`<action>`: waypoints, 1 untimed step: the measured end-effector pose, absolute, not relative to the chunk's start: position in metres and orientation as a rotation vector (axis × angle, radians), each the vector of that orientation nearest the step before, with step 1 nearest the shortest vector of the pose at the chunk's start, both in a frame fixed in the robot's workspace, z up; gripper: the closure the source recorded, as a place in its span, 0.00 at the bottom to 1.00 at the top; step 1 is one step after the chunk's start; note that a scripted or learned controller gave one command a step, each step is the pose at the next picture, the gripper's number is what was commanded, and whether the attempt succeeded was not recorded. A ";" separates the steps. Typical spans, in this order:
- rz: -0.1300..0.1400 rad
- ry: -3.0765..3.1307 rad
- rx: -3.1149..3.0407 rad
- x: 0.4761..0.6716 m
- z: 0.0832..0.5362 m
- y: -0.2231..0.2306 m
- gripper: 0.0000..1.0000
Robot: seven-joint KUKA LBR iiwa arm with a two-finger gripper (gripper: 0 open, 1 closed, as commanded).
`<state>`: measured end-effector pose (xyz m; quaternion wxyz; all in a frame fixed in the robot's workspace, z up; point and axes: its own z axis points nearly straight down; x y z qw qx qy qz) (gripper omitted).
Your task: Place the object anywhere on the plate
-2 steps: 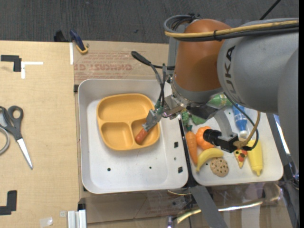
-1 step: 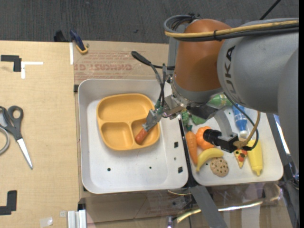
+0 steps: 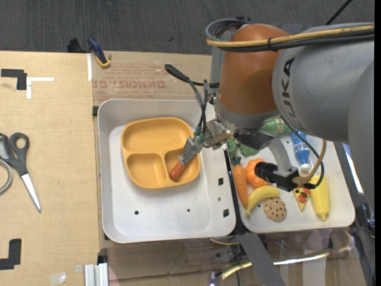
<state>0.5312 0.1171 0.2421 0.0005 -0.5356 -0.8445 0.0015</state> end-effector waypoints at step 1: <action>0.005 -2.652 -1.682 0.531 0.242 0.117 0.00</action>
